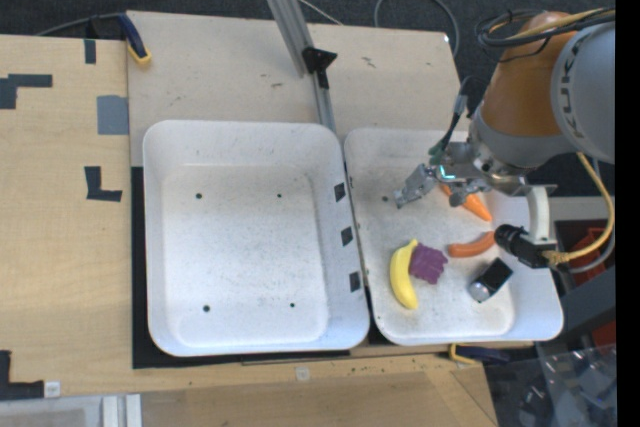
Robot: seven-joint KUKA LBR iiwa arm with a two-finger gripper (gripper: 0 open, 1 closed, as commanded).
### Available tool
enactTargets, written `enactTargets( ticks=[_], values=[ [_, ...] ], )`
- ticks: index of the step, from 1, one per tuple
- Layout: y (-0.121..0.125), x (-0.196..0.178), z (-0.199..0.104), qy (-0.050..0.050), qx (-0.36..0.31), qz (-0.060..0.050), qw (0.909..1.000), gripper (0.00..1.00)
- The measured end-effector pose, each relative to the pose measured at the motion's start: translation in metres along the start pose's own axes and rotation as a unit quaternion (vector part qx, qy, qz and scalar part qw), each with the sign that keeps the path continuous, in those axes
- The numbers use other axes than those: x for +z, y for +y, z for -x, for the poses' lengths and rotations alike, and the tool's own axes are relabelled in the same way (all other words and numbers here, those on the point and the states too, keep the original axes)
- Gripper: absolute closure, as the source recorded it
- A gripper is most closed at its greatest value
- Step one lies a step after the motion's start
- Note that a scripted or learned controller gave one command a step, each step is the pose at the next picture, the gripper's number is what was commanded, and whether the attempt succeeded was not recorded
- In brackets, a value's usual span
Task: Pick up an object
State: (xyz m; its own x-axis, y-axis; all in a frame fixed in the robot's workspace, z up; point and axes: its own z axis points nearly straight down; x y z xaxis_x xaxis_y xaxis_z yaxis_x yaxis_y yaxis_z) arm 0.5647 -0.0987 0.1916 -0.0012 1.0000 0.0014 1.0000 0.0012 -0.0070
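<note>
In the right bin (pixel 530 320) lie a yellow banana (pixel 402 277) and, touching its right side, a purple lumpy object (pixel 428 263). An orange carrot-shaped piece (pixel 470 247) lies just right of them, and a second orange piece (pixel 479 206) sits partly under the wrist. A small black and silver block (pixel 489 281) rests near the bin's right front. My gripper (pixel 412 189) hovers over the upper middle of the right bin, pointing left and down, above and behind the banana. Nothing shows in its grasp.
The left bin (pixel 160 215) stands beside the right one, with a raised divider edge (pixel 345 215) between them. A slanted metal rail (pixel 290 15) reaches down to the bins' rear edge. The grey and orange arm (pixel 540 95) overhangs the right bin's rear right.
</note>
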Motion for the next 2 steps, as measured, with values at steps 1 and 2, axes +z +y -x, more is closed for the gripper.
enactTargets(
  ticks=[1, 2],
  values=[
    [0.001, -0.003, 0.000, 0.000, 0.000, 0.002, 1.0000, 0.00],
    [0.008, 0.056, -0.004, -0.001, -0.001, 0.000, 1.0000, 0.00]
  ],
)
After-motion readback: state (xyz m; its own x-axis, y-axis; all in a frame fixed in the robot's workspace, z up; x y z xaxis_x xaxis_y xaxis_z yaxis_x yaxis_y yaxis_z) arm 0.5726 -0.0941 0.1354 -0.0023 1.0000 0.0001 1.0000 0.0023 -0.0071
